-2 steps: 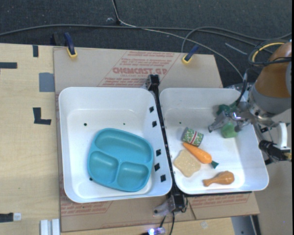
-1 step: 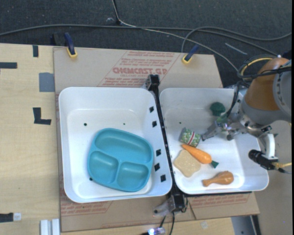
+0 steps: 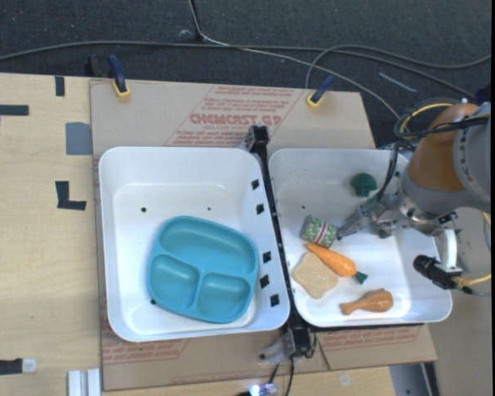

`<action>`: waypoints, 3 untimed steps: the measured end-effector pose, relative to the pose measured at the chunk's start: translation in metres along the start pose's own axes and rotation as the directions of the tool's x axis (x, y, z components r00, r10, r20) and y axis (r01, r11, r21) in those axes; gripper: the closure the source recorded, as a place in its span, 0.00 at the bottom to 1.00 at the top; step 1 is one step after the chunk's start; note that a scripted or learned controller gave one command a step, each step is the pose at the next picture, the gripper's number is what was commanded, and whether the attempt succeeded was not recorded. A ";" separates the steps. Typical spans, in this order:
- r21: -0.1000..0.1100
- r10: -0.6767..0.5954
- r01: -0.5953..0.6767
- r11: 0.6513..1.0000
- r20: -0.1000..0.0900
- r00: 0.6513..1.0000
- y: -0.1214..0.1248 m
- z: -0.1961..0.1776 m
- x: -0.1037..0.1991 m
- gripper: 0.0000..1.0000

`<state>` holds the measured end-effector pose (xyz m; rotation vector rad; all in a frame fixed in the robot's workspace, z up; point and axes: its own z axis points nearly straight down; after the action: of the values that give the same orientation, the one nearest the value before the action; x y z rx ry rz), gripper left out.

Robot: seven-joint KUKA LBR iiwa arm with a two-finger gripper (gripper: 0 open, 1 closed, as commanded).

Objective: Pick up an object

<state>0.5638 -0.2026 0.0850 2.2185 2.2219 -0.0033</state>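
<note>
Approach step, nothing lifted yet. Gripper (image 3: 346,225) sits low in right bin (image 3: 421,308), tip just beside the can (image 3: 319,231); can't tell if jaws are spread or closed. Can touches carrot (image 3: 334,261), w/ bread (image 3: 315,276) below and drumstick (image 3: 368,303) near front wall. Next move prob. needs fingers either side of can, w/o shoving carrot.

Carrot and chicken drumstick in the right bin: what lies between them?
Nothing: the camera view shows bare white bin floor between the carrot and the chicken drumstick.
</note>
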 end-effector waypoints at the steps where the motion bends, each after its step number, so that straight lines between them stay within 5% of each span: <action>1: -0.004 0.000 0.000 1.000 0.002 1.000 0.001 -0.012 0.000 1.00; 3: -0.005 -0.001 0.001 1.000 -0.001 1.000 0.005 -0.129 0.002 1.00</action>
<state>0.5685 -0.2000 0.2140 2.2152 2.2214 0.0041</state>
